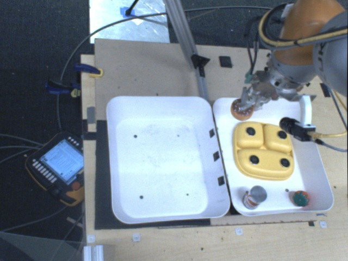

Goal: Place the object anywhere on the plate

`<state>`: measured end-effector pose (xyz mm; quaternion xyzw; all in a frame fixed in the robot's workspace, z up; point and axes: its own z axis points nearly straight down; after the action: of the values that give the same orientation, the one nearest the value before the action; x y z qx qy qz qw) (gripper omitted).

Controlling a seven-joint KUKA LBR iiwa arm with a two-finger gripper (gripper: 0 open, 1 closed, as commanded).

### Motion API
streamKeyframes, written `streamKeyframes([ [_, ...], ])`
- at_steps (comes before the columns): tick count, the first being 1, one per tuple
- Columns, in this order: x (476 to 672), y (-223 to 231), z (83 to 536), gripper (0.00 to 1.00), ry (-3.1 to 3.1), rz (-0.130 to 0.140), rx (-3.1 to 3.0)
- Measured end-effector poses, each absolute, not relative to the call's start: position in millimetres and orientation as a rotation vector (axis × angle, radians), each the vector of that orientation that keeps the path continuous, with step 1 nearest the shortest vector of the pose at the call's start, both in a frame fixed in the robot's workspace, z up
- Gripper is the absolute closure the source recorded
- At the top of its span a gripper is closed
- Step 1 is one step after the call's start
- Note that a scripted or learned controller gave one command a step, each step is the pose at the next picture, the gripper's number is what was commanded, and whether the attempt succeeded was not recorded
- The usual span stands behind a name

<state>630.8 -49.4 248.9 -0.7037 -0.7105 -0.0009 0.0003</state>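
Arm: we see the grey arm (pixel 321 42) reaching in from the right, its orange band high at the top right corner, cut off by the frame's edge.
Gripper: we find the gripper (pixel 246 103) low over the far left corner of the right bin (pixel 326 192), pointing down.
Fingers: we cannot tell whether they are open or closed; they blur into the thing beneath them.
Object: we make out a small round brownish object (pixel 239 111) directly under the fingertips, in that far corner of the right bin. Whether the fingers touch or clasp it we cannot tell; its upper part is hidden by the gripper.
Plate: we see the yellow plate (pixel 264 150), with four lobes and dark dots, in the middle of the right bin, near the brownish object but apart from it.
Other things: we note a small can-like item (pixel 254 196) with a silvery top and a small green and orange item (pixel 300 198) along the near wall of the right bin; both are too small to identify.
Left bin: we see the left bin (pixel 117 145) beside the right one.
Off the bench: a handheld pendant (pixel 57 165) with a lit screen lies at the left.
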Motion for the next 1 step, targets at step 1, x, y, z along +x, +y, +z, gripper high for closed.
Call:
streamKeyframes([
  [1,616.2,0.2,232.6,1.00,-2.230,-0.001,-2.211],
])
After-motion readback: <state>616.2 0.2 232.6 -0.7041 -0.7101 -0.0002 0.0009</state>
